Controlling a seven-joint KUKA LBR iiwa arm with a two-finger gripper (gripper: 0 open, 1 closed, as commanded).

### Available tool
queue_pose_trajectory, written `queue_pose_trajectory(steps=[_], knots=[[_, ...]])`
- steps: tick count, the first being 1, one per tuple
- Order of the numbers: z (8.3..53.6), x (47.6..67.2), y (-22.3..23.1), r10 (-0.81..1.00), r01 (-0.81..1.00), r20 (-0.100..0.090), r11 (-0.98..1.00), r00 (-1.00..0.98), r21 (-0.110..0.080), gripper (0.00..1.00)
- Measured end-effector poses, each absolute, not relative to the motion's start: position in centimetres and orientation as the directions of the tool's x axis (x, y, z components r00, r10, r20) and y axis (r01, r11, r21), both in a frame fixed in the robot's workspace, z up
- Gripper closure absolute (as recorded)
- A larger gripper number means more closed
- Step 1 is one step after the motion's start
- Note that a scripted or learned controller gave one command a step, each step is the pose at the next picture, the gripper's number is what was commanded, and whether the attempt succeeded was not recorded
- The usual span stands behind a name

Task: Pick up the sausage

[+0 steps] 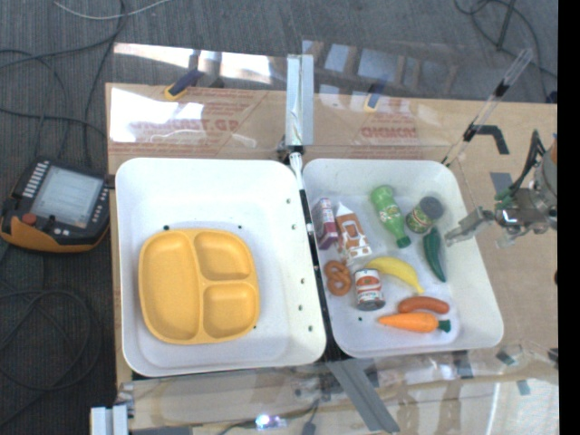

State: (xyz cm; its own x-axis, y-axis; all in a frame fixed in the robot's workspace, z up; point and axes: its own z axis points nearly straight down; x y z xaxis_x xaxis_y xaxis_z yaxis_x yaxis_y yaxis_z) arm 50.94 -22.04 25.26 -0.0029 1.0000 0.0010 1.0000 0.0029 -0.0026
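A: Where is the sausage [423,304]?

B: In the right bin [480,333], near its front edge, lying flat just above the carrot [412,323] and right of the small can [368,289].

A: What else is in that bin?

B: A banana [399,271], a pretzel [338,277], a green bottle [390,214], a dark green pepper [436,254], a small jar [422,217] and a carton [352,233].

A: And the gripper [517,214]?

B: It sits off the bin's right rim, over the bench, well apart from the sausage. Whether it is released or clenched I cannot tell; nothing is seen in it.

A: The left bin [145,188]?

B: It holds a yellow divided plate [198,284]
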Motion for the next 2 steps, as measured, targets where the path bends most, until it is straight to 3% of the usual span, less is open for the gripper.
queue_pose_trajectory(steps=[1,2], knots=[[9.49,48.41,-17.49,1.000,1.000,0.002,-0.015,0.015,-0.002,0.00],[10.32,48.42,-17.49,1.000,1.000,0.002,-0.016,0.016,-0.002,1.00]])
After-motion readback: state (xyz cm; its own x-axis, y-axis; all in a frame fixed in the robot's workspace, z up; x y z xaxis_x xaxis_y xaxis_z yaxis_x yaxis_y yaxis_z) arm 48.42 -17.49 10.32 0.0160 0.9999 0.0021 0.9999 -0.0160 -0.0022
